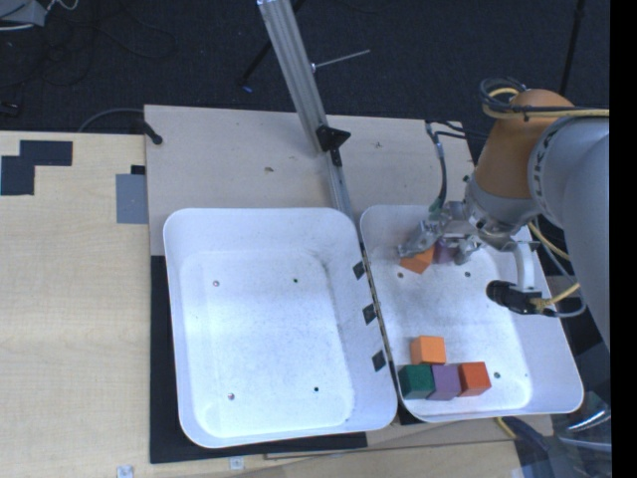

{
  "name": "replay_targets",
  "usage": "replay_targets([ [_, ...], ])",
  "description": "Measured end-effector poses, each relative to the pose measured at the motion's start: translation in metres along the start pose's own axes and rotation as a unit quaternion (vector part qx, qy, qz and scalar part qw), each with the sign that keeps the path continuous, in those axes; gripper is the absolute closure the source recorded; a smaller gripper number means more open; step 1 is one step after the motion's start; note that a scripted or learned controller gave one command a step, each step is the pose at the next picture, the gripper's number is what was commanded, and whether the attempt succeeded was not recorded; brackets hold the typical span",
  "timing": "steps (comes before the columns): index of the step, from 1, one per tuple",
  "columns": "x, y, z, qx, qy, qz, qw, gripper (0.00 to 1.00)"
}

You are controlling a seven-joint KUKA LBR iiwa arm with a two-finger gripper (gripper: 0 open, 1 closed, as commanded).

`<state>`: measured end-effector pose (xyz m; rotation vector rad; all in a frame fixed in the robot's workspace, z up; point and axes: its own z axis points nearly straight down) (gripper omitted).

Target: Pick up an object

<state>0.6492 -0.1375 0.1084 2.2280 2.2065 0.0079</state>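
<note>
My gripper (435, 241) hangs low over the far part of the right bin (552, 391), reaching in from the right. A tilted orange block (416, 261) sits right at its tip on the left side, touching or nearly touching it. A small purple piece (445, 253) shows just beside it under the gripper. Whether either one is gripped is hidden by the gripper body. At the near end of the same bin lie an orange block (429, 350), a green block (416, 379), a purple block (445, 380) and a red-orange block (474, 377), close together.
The left bin (184, 237) stands beside the right one, with black clips (369, 313) along their shared edge. A slanted aluminium rail (299, 78) rises behind the bins. Cables (537, 302) hang off the wrist over the right bin's right side.
</note>
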Motion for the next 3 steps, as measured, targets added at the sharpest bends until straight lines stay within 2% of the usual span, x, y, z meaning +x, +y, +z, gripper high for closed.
replay_targets([
  [1,0.0,0.0,0.0,0.0,0.0,0.0,1.0,0.0],
  [2,-0.018,0.015,-0.009,0.019,0.003,-0.002,0.9998,0.0],
  [3,-0.01,0.015,-0.007,-0.004,-0.003,-0.006,1.0,0.0],
])
